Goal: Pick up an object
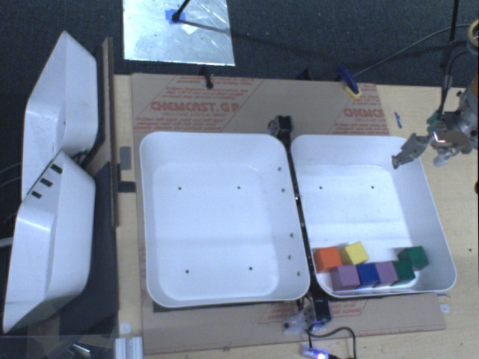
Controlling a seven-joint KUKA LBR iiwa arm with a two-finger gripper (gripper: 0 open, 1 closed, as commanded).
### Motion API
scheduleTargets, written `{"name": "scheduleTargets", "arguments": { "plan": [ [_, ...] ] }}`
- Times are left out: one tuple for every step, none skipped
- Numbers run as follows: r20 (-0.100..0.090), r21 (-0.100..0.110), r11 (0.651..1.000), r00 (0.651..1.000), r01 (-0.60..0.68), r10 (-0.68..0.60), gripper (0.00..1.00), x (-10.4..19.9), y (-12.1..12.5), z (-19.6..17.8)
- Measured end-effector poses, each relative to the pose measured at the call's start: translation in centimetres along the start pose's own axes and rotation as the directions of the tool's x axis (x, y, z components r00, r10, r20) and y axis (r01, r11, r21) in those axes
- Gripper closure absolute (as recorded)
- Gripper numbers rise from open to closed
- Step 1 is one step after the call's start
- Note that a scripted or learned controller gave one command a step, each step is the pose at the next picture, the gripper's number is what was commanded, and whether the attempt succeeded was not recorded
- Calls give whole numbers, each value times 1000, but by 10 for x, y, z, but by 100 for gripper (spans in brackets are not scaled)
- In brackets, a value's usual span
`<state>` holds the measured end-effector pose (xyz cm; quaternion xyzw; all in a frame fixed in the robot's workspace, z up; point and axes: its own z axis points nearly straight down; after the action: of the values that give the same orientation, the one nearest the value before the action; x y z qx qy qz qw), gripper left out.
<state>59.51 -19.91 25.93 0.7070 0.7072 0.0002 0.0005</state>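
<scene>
Several small blocks lie along the near edge of the right bin (419, 193): an orange block (327, 258), a yellow block (355, 253), a purple block (346, 277), a blue block (367, 274), a mauve block (387, 272) and a green block (412, 258). My gripper (418, 158) hangs over the bin's far right corner, well away from the blocks. It is open, with nothing between its fingers (405, 152).
The left bin (150, 200) sits beside the right one, with a black divider (298, 200) between them. Both rest on a cardboard sheet (247, 103). White housings (52, 200) stand at the far left, and cables (419, 47) run at the upper right.
</scene>
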Motion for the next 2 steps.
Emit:
{"name": "scheduleTargets", "arguments": {
  "plan": [
    [-3,12,1000,1000,1,-1,0,28,-15,150],
    [-1,3,1000,1000,-1,1,0,29,-55,174]
  ]
}}
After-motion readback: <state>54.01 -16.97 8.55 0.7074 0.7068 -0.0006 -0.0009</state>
